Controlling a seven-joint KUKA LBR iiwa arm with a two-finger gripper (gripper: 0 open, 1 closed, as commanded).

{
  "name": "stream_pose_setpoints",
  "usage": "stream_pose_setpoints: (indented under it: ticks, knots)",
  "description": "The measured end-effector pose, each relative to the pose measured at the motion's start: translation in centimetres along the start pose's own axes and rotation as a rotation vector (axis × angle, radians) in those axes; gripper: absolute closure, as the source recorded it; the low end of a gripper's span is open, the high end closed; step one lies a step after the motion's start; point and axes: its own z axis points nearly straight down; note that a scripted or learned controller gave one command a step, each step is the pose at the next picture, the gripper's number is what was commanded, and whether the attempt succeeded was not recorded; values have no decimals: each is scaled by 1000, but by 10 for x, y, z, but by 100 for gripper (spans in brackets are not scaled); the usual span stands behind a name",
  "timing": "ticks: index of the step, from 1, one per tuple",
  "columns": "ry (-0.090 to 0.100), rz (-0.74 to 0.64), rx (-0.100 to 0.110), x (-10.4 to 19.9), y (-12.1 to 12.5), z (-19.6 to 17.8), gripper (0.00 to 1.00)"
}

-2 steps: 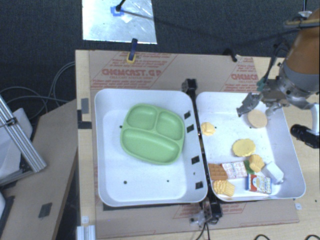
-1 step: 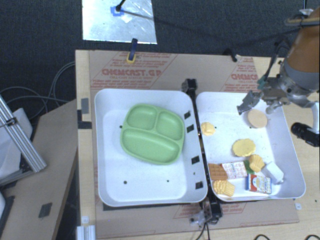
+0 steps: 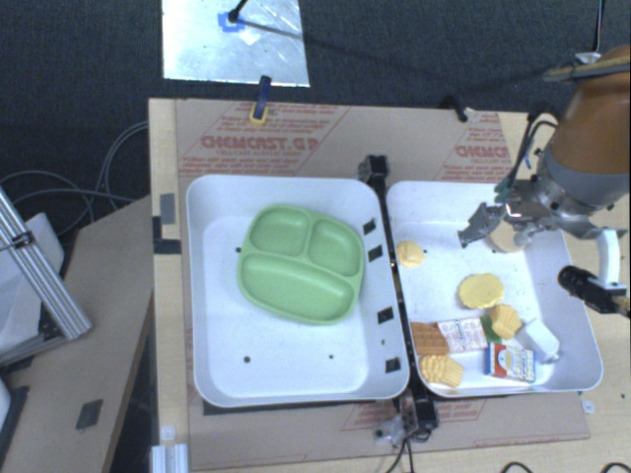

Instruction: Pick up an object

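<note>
Food items [image 3: 480, 333] crowd the right bin's [image 3: 434, 210] near end.

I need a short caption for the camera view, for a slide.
Gripper above the right bin of toy food; green divided plate in the left bin.

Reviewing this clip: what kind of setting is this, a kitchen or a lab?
Most likely a robotics lab bench set up for pick-and-place tests, not a kitchen. Two white bins sit on a protective board with loose cables around, the gripper reaches over toy food pieces, and a green divided plate lies in the other bin.
</note>
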Motion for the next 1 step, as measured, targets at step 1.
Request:
stream_pose_setpoints:
  ticks: [1]
  knots:
    - [1,0,1,10,-1,51,0]
